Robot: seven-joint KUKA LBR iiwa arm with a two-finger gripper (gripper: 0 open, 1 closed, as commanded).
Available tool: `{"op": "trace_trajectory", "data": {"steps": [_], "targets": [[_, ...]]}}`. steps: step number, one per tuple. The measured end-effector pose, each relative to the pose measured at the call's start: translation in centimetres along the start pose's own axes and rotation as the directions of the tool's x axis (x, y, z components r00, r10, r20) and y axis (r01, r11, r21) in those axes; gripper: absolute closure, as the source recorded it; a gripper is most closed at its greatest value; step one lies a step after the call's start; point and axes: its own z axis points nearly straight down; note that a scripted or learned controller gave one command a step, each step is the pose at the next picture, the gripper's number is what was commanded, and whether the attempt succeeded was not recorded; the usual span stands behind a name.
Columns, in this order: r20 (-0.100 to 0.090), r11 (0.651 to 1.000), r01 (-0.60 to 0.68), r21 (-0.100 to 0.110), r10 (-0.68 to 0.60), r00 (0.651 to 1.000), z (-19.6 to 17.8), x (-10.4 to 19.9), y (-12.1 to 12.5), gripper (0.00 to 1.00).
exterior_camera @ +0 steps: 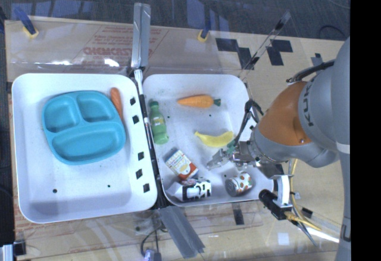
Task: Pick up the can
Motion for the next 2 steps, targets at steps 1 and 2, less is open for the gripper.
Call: {"op": "trace_trajectory", "data": {"steps": [1, 2], "targets": [[0.002, 1.000, -0.008, -0.002, 0.008, 1.000, -0.01, -0.19, 0.01, 0.00], [-0.003, 0.994, 0.106, 0.004, -0.106, 0.994, 0.03, 0.24, -0.01, 0.00]]}}
